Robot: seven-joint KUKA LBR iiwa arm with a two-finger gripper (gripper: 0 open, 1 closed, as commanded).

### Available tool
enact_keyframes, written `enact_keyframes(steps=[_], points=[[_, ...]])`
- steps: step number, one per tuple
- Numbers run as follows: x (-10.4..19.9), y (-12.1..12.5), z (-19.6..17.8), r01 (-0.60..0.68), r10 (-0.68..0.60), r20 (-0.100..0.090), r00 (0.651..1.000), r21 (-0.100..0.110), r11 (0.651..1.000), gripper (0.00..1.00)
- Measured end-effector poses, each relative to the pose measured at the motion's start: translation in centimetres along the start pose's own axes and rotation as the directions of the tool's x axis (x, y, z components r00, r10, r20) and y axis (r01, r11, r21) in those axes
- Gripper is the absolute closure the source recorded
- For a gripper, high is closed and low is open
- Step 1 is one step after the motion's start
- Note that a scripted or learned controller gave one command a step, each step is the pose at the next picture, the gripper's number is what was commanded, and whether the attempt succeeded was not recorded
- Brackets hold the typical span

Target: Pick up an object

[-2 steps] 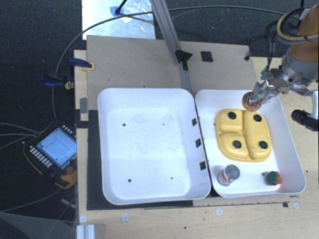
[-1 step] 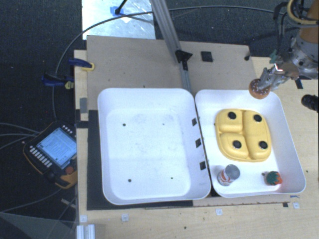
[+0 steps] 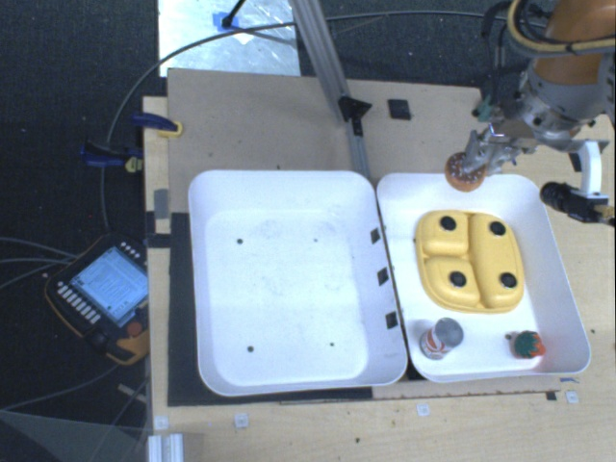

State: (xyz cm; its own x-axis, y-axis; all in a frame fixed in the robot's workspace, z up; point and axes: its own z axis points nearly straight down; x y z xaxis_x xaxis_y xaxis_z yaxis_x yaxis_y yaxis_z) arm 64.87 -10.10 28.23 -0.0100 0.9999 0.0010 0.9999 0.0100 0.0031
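Observation:
My gripper (image 3: 474, 165) hangs over the far edge of the right bin (image 3: 558, 287), near its back left corner. A small round orange-brown object (image 3: 465, 174) sits at the fingertips, and the fingers look shut on it. Lower in the same bin lie a large yellow four-lobed piece with black dots (image 3: 470, 260), a small grey and red cylinder (image 3: 441, 338) and a small red and green object (image 3: 526, 345).
The left bin (image 3: 207, 258) adjoins the right one along a shared middle wall. A slanted metal pole (image 3: 322, 56) ends at a black clamp behind the bins. A teach pendant (image 3: 101, 292) and cables lie off the bench to the left.

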Motion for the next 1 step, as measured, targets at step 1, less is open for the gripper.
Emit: enact_keyframes(steps=[1], points=[[5.35,-1.35,1.61,-0.001,0.001,0.0,1.0,0.003,1.0,1.0]])
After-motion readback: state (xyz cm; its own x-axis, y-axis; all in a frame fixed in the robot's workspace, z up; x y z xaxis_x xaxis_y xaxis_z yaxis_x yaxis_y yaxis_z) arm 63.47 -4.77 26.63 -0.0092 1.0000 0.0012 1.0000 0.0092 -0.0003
